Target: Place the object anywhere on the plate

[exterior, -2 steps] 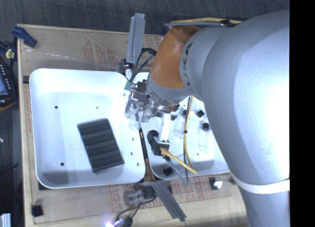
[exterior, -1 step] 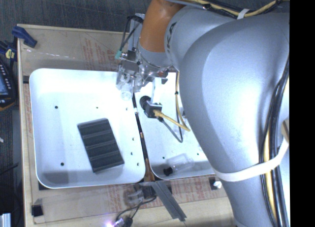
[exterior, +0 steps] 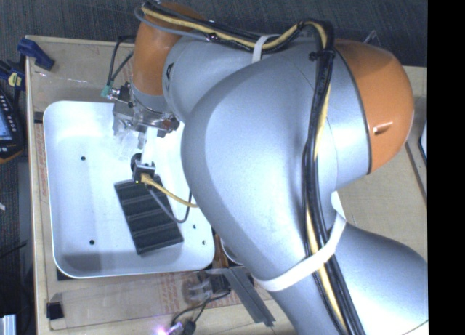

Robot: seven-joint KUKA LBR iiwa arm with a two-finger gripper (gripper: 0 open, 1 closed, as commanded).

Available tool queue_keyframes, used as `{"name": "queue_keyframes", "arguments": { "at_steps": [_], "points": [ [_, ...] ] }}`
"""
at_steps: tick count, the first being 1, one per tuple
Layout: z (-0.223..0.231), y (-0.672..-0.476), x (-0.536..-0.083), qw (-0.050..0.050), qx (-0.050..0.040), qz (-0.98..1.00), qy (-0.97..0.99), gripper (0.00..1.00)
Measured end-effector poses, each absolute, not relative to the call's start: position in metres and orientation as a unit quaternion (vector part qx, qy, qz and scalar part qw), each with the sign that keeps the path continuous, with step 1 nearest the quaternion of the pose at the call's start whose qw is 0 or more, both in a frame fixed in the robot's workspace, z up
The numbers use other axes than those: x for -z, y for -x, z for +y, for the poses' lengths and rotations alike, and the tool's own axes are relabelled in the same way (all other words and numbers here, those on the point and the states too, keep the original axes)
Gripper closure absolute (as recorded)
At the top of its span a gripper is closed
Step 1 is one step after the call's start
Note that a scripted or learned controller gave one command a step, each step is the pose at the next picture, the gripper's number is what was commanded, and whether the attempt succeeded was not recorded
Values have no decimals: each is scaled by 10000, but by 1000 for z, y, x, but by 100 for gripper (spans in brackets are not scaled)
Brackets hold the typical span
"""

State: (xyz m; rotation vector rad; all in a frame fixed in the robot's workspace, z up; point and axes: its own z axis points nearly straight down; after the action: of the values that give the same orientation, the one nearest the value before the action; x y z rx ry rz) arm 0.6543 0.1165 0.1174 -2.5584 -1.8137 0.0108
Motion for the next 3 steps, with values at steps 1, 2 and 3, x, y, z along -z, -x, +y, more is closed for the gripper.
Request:
{"name": "queue_keyframes", "arguments": {
  "at_steps": [1, 2, 3],
  "points": [
    [177, -650, -91, 18, -22, -4554, 8903, 100],
    [153, -601, -276, 0, 0, -1027, 9947, 100],
    [178, -645, -249, -9, 6, -1258, 9921, 100]
  ]
}}
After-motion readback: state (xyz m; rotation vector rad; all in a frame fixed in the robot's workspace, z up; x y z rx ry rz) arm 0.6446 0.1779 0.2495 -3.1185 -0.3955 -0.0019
